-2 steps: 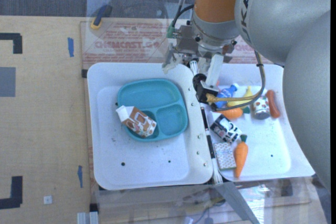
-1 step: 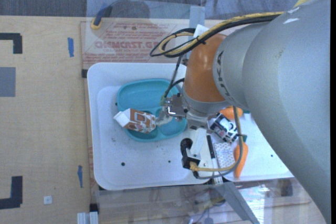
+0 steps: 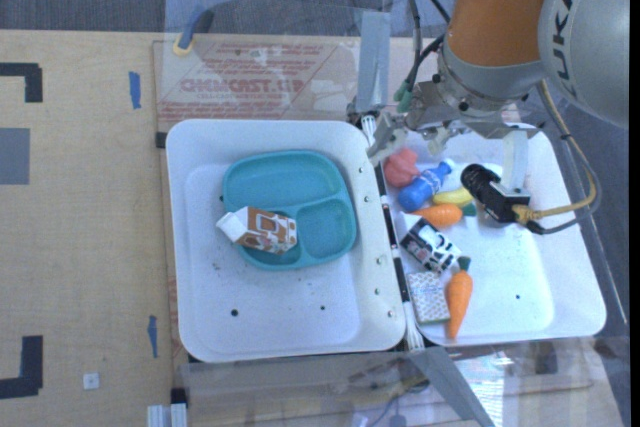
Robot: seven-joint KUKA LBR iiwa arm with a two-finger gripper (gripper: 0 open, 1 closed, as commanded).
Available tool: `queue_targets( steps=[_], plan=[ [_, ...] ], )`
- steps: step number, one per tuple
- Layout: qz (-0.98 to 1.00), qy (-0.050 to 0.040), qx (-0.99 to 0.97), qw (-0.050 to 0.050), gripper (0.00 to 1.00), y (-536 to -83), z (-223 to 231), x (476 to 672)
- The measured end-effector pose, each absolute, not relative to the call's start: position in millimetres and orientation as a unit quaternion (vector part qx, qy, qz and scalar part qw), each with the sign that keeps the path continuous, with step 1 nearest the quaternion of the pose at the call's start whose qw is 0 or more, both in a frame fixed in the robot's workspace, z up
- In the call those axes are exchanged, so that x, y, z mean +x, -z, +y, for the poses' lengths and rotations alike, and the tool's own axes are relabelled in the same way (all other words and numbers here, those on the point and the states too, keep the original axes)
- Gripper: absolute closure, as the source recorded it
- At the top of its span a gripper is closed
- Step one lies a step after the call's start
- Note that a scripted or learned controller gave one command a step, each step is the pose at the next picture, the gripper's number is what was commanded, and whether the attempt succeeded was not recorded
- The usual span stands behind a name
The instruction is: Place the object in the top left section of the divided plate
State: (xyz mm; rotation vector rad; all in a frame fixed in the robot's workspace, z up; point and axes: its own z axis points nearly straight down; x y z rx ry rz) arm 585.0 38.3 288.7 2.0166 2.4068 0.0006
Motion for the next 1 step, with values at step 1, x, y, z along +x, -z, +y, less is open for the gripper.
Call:
queue_targets(
  steps=[1],
  plan=[
    [0.778, 0.0005, 0.628, -0.001, 0.00, -183.9, 66.6, 490.1]
  ],
)
